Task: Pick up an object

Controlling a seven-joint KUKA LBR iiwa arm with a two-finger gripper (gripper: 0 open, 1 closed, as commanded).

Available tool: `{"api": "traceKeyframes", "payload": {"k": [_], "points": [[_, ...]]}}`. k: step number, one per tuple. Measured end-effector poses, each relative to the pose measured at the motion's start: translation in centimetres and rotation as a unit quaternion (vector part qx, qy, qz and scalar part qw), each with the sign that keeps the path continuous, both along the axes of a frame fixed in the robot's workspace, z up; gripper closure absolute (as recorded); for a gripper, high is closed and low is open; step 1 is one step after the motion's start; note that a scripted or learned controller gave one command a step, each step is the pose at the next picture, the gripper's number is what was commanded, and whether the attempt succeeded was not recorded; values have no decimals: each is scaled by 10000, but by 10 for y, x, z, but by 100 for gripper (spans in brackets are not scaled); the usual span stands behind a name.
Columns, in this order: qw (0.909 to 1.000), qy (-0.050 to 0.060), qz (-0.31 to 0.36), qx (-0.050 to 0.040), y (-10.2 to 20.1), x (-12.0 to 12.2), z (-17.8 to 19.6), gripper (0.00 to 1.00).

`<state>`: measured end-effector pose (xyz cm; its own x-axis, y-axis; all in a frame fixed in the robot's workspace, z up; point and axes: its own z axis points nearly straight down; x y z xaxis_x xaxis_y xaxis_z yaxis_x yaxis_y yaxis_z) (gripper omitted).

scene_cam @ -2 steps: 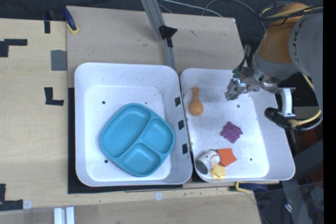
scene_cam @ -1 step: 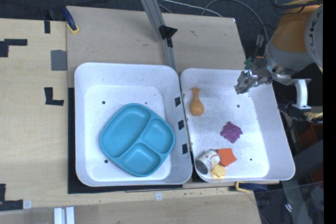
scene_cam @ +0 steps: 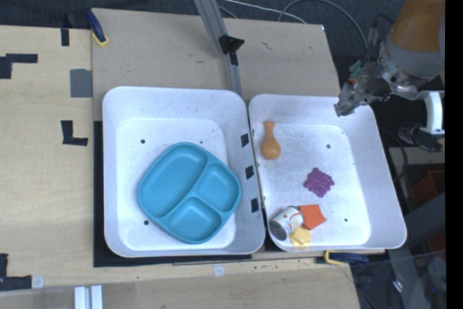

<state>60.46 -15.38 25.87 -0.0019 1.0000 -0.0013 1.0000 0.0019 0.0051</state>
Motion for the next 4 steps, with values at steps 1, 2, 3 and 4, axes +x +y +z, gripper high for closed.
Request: {"api": "traceKeyframes", "payload": {"k": [1, 2, 3, 4], "points": [[10000, 28, 25, 15, 56, -4, 4, 100], [10000, 34, 26, 16, 111, -12, 6, 100], [10000, 42, 27, 15, 172, -29, -4, 100], [10000, 47, 22, 11, 221, -49, -14, 100]]}}
